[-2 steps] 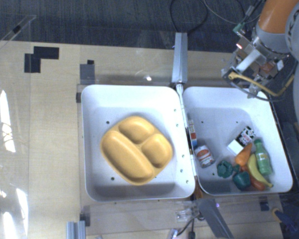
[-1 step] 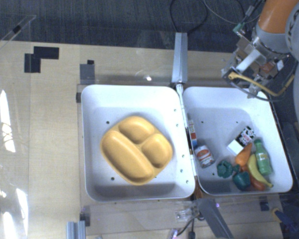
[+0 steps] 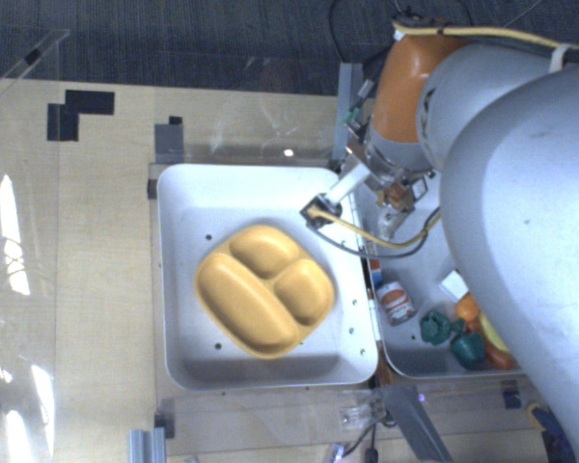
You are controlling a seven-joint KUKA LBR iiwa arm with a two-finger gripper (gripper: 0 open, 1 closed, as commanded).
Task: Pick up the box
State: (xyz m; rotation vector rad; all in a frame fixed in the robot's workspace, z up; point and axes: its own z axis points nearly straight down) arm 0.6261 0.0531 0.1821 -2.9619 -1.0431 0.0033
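At the near end of the right bin [image 3: 410, 350] a cluster of small things was seen: green toys [image 3: 439, 328], something orange [image 3: 466, 309] and a red-and-white can [image 3: 396, 302]; just beyond them a small white piece [image 3: 454, 284], taken to be the box, was found at the edge of the arm [image 3: 521, 210], most of it covered, so its long axis could not be judged; in the left bin [image 3: 179, 230] a yellow three-part tray [image 3: 263, 287] was laid flat (no concern of the task); farther off, the gripper [image 3: 396, 201] was held over the far end of the right bin, close to the wall shared by the bins; whether it was open or closed could not be told, and nothing was seen held in it; the box was thus placed nearward and toward the view's right of the gripper; a move toward the near end was judged to be needed.
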